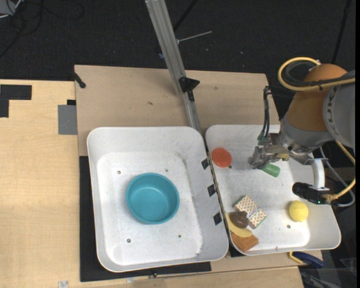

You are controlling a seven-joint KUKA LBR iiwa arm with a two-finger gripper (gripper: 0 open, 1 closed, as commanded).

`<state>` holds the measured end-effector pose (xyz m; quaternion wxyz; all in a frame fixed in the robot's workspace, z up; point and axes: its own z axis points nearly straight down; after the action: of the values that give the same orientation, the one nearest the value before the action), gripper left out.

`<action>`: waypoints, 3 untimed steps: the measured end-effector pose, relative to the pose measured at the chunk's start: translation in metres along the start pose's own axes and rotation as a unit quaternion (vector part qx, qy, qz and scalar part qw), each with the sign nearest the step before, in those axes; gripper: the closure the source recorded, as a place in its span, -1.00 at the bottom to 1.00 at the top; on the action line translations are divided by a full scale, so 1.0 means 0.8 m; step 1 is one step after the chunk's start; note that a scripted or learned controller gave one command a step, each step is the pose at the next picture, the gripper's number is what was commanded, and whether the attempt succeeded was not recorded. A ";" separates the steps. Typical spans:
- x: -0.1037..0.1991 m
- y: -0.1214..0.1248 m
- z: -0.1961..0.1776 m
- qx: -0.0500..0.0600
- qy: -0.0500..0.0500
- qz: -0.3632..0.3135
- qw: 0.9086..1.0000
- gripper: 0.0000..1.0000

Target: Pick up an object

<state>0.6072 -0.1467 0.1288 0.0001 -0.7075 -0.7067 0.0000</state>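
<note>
1. the arm (315, 110), grey with an orange band, reaches in from the right over the right bin (324, 240).
2. the gripper (263, 159) hangs low in the upper middle of that bin, right at a small green object (270, 170).
3. the green object lies tilted just below and to the right of the fingertips, touching or almost touching them; i cannot tell whether the hand is spread, pressed together, or pinching it.
4. an orange round object (221, 158) sits near the right bin's left wall, to the left of the gripper and apart from it.
5. a yellow ball (298, 211) rests toward the right bin's lower right.
6. a checkered packet (251, 209) lies in the lower middle of that bin, touching a dark brown item (239, 220) and a tan-orange piece (245, 240) below it.
7. the left bin (108, 143) holds a teal bowl (153, 197), upright, near its middle.
8. a slanted metal rail (171, 47) rises from between the 2 bins toward the top.
</note>
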 end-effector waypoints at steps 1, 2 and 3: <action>0.002 0.001 -0.053 -0.002 0.000 0.000 1.000 1.00; 0.008 -0.009 -0.118 -0.002 0.000 -0.001 1.000 1.00; 0.007 -0.009 -0.155 -0.001 0.000 0.000 1.000 1.00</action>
<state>0.6002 -0.1410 0.2527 -0.0009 -0.7072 -0.7070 -0.0006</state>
